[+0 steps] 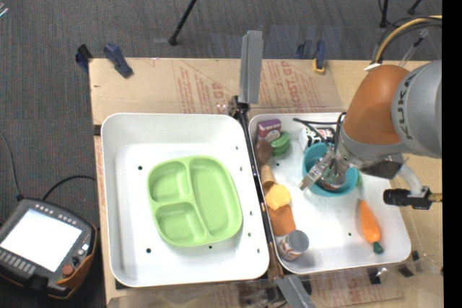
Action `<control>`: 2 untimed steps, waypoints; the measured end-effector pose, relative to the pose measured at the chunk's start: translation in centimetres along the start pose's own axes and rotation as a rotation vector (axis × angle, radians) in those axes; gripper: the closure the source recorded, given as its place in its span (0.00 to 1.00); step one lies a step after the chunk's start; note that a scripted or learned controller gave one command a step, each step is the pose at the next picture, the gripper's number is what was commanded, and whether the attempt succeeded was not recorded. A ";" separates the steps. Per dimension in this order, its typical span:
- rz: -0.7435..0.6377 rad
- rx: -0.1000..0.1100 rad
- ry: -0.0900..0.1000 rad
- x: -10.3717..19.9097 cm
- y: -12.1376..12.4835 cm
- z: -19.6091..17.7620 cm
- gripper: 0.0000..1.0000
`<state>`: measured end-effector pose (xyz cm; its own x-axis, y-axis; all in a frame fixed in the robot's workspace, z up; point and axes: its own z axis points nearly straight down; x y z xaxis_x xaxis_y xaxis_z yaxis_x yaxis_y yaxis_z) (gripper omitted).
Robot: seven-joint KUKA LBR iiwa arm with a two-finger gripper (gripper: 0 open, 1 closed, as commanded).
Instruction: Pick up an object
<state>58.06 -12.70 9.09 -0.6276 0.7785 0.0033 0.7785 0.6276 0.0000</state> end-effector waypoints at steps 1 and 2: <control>0.376 0.012 0.019 -2.8 3.4 0.1 1.00; 0.414 -0.013 -0.012 -0.3 -0.2 -14.7 1.00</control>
<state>58.14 -13.14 23.84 -0.2614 0.9652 -0.0062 0.9651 0.2614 0.0134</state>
